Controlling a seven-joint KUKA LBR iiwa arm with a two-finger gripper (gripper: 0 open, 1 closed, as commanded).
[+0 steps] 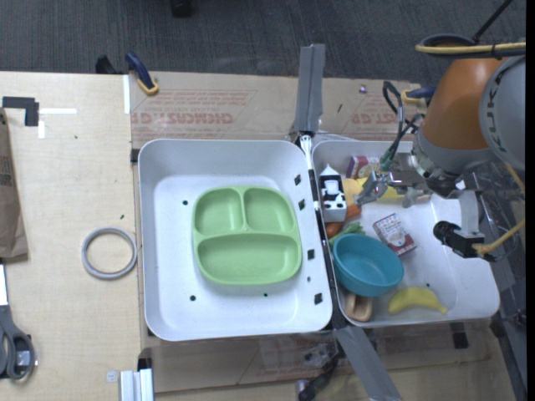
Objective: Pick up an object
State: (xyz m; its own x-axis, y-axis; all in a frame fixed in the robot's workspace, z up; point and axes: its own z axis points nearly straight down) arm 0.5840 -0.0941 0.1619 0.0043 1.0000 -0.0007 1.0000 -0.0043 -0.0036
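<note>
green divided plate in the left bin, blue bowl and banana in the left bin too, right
Not quite. The camera view shows the green plate in the left bin, but the blue bowl and banana lie in the right bin.

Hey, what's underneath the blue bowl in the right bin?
A tan, wooden-looking piece pokes out from under the blue bowl, beside the banana. The bowl covers the rest, so I cannot tell what it is.
</note>
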